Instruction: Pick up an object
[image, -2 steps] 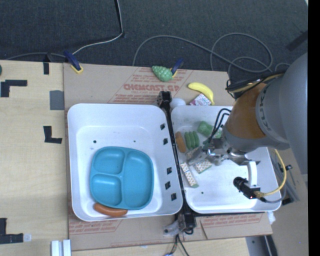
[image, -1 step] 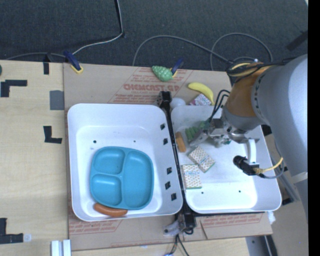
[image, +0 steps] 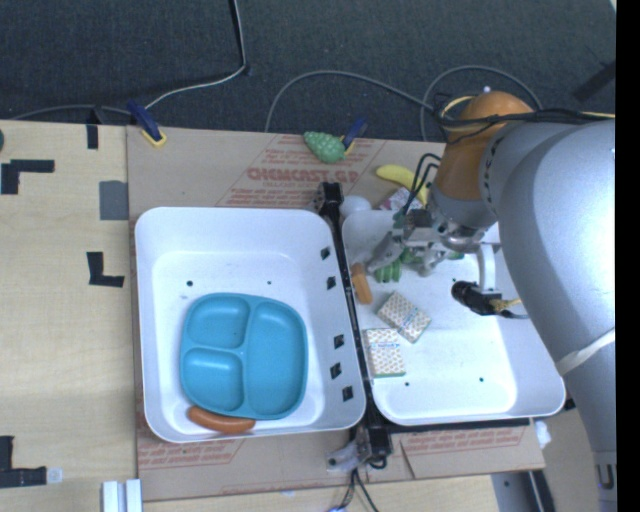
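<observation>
My gripper (image: 405, 250) is down in the back left part of the right bin (image: 470, 390), among a cluster of small things. A green object (image: 388, 268) lies right under or against its tip; whether it is gripped is hidden. A small orange piece (image: 361, 288) lies just left of that, by the bin's wall. Two checkered packets (image: 404, 315) (image: 386, 352) lie nearer the front. A yellow banana (image: 396, 176) and a white object (image: 355, 210) sit at the bin's back edge.
The left bin (image: 160, 240) holds a blue divided plate (image: 245, 355) with an orange sausage (image: 220, 421) at its front edge. A green toy (image: 324, 146) lies on the cardboard behind the bins. The arm's grey body covers the right bin's right side.
</observation>
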